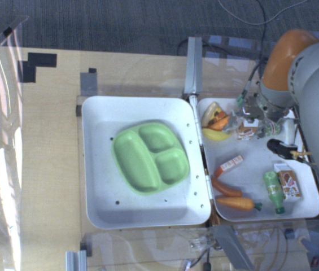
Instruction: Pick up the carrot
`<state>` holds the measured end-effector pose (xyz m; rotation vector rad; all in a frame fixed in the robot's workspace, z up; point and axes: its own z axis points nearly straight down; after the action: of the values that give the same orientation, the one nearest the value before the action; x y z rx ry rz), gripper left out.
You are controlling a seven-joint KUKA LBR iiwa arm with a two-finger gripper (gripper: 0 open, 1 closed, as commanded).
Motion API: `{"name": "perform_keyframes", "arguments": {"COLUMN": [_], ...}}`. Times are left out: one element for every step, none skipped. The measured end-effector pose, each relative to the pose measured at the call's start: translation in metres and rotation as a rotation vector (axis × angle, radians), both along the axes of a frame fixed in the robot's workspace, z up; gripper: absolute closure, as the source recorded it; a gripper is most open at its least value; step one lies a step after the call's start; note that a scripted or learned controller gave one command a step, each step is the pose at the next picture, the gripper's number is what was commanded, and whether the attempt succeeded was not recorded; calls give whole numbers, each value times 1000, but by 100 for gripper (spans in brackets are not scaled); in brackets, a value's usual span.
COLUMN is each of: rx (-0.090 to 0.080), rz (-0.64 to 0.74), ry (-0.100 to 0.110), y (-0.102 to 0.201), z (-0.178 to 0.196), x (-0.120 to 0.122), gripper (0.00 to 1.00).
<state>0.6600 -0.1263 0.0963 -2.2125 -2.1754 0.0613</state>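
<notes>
The carrot (239,203), orange with a small green stem end, lies flat along the front wall of the right bin (311,210). My gripper (246,126) hangs low over the back of that bin, well away from the carrot and just right of a yellow banana (215,134). Nothing of the carrot is near it.
A red-orange sausage (227,188) lies just behind the carrot. A green bottle (272,189) and a small brown carton (289,184) sit to its right, and a red-white packet (231,164) lies mid-bin. An orange item (218,120) rests by the banana. The left bin (97,202) holds a green divided plate (151,157).
</notes>
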Motion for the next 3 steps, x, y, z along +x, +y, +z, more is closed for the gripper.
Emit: {"name": "perform_keyframes", "arguments": {"rx": [3,9,18], "rz": [296,241,-168], "ry": [-65,-51,2], "y": [29,20,-7], "z": [-7,-9,-12], "x": [-57,-11,2], "gripper": [0,0,0]}}
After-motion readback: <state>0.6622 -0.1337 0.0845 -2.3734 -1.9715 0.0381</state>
